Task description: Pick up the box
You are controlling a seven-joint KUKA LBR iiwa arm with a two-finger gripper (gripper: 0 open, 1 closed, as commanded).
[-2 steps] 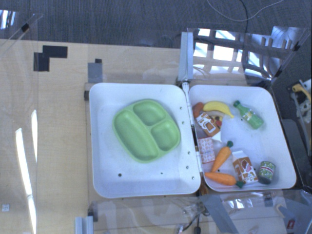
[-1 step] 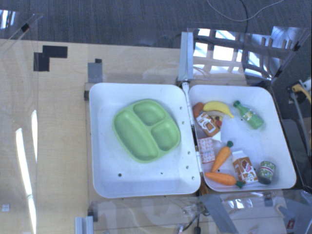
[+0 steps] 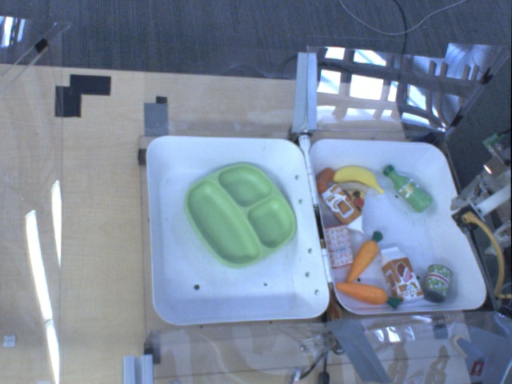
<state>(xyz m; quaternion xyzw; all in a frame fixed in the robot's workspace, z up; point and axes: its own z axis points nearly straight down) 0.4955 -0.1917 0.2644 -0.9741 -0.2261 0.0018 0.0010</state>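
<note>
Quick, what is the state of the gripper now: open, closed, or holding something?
Gripper: at the right edge beside the right bin; its state cannot be told.

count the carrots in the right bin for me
2. One carrot lies tilted in the middle of the right bin, its green top pointing up-right. The other carrot lies along the bin's near edge, beside a small box. None seems hidden.

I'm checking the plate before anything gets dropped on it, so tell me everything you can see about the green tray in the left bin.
The green tray is a rounded, pale green plate that looks like plastic, split into three compartments: one long and two smaller. It lies flat, turned at an angle, about mid-way across the left bin, nearer the far wall. Nothing lies in its compartments or touches it but the bin floor.
</note>
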